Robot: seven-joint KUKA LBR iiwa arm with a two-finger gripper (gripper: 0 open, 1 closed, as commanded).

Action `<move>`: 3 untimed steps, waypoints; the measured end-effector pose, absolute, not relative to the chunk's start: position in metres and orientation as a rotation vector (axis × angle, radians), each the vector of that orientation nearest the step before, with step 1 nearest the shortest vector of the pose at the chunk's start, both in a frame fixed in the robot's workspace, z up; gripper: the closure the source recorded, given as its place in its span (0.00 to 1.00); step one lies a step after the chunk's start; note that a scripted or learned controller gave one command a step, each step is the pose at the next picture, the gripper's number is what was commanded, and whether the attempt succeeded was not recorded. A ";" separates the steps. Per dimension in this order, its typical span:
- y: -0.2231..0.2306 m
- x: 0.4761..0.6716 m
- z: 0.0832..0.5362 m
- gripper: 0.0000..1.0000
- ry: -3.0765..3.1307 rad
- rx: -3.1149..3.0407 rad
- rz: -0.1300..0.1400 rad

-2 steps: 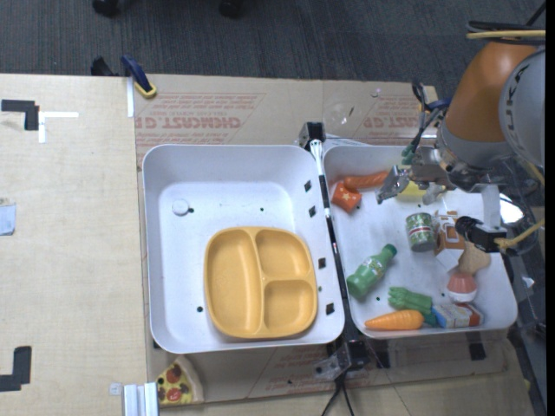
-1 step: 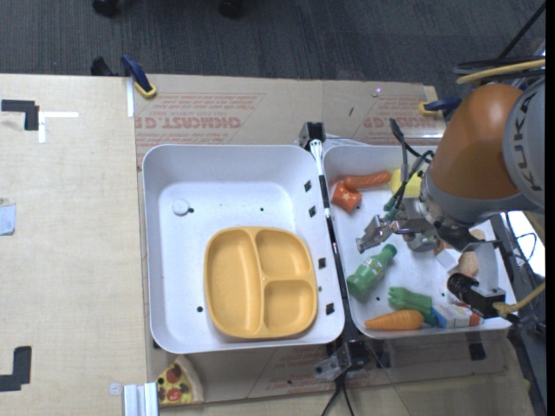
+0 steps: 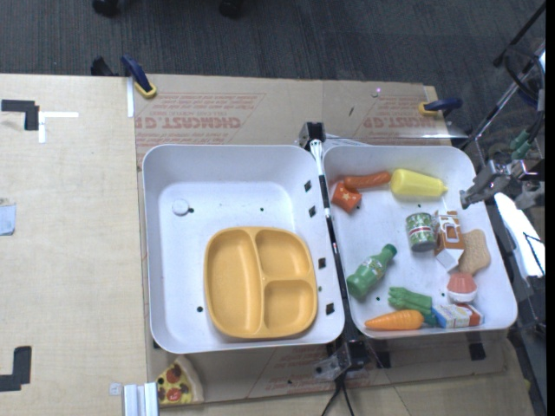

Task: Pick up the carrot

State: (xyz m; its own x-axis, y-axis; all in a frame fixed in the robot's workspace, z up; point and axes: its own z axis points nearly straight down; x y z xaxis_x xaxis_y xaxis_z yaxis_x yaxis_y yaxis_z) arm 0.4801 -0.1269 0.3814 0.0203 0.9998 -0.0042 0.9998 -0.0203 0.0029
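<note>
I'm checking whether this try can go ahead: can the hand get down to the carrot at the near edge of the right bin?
Probably yes. The carrot lies uncovered on the bin floor, open from above. The green toy and small carton crowd it, so the fingers may bump them.

At about three o'clock in the view, the gripper [image 3: 475,192] juts in from the right edge with its dark metal tip pointing toward nine o'clock, the wrist behind it tangled in cables and grey links, and the fingers too small and blurred to read.
</note>
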 end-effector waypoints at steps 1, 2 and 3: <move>-0.065 0.492 0.538 0.00 2.198 2.237 0.001; -0.019 0.479 0.438 0.00 2.254 2.186 -0.004; -0.019 0.482 0.447 1.00 2.255 2.181 -0.006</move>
State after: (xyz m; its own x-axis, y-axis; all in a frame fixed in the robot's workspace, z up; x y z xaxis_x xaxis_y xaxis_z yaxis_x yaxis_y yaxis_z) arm 0.4817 -0.0193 0.4472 -0.0332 0.9994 -0.0058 0.9994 0.0332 0.0005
